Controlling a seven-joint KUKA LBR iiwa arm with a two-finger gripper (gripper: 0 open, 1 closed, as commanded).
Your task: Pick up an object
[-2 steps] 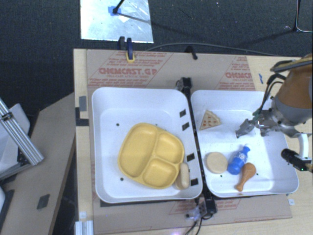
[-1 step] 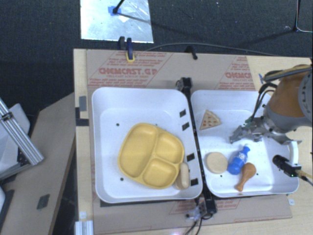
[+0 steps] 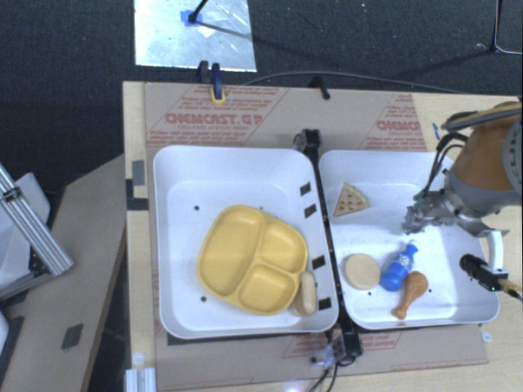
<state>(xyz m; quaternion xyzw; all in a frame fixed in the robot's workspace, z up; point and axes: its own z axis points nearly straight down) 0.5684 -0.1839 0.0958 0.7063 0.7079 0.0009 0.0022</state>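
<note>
Fingers [image 3: 417, 223] of the gripper [image 3: 418, 219] are a dark blurred cluster low over the right bin [image 3: 458, 313]; whether they are open or closed cannot be told, and nothing shows between them. They hang just above the one blue bottle [image 3: 398, 268], which lies tilted on the bin floor. Beside it lie one round tan cookie [image 3: 360, 270] to the left and one brown drumstick [image 3: 410, 292] to the lower right, touching or nearly so. One pizza slice [image 3: 350, 200] sits apart, toward the bin's upper left. The left bin [image 3: 184, 170] holds one yellow divided plate [image 3: 252, 258] and one pale bread roll [image 3: 306, 292] against its lower right edge.
</note>
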